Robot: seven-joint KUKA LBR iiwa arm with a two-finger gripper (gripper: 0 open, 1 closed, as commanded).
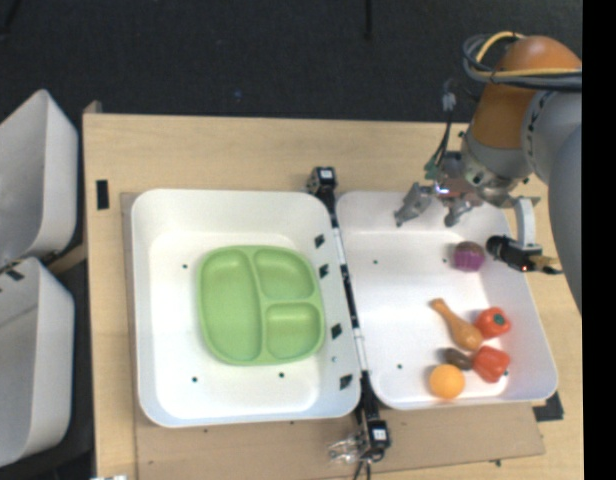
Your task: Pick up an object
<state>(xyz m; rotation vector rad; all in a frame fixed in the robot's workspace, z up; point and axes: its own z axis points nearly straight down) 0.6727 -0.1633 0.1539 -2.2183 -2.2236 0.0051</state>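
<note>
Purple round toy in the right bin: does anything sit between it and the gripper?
Nothing visible does. The gripper hovers over the right white bin's far end, its fingers spread, and bare bin floor separates it from the purple round toy. The orange ball and other toys lie nearer the camera, out of that path.

Even, bright light from overhead washes the white bins (pixel 388 298) nearly flat. Shadows are faint; the picture is soft and slightly grainy, darkest along the top.
</note>
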